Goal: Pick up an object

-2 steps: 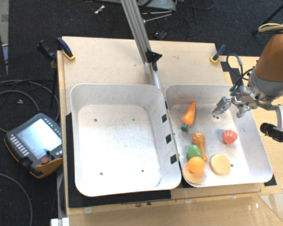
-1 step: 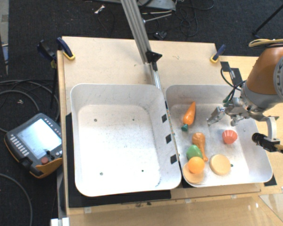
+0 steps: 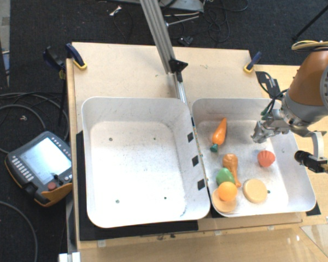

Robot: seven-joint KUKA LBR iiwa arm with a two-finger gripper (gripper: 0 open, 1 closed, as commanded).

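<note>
The right bin (image 3: 295, 201) holds several toy foods: an orange carrot (image 3: 220, 131), a red tomato-like piece (image 3: 266, 158), a tan drumstick (image 3: 231, 165), a green piece (image 3: 224, 176), an orange ball (image 3: 227, 191) and a beige round disc (image 3: 255, 190). My gripper (image 3: 259, 134) hangs over the bin's upper right part, just above and left of the red piece and right of the carrot. Nothing shows between its fingers, which point down toward the bin floor.
The left bin (image 3: 98, 162) lies beside the right one. A slanted metal pole (image 3: 161, 34) rises from the bins' shared far edge. A teach pendant (image 3: 41, 168) lies off the bench at the left. Yellow clamps (image 3: 79, 64) sit at the bench's far corners.
</note>
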